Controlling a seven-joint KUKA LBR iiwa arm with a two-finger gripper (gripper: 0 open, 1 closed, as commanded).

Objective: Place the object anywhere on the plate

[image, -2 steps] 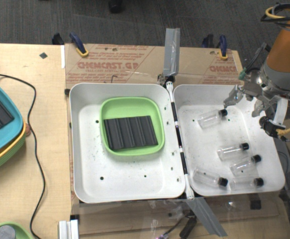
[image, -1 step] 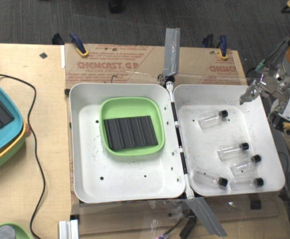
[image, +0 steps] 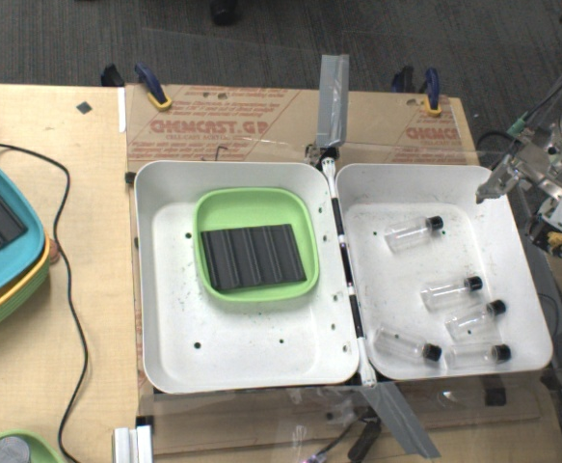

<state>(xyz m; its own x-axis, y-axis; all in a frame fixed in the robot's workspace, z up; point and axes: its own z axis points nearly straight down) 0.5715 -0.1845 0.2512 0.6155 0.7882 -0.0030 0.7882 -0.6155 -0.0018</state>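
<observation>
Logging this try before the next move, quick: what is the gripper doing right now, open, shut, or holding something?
Gripper: cannot be told; it sits at the right bin's upper right rim, with no vial at it.

My bench (image: 59, 355) is pale wood with a printed cardboard sheet (image: 290, 123) clamped along its far side. Two shallow white bins sit on it, touching: the left bin (image: 165, 345) and the right bin (image: 517, 258). A black cable (image: 68, 258) trails across the bare wood.
</observation>
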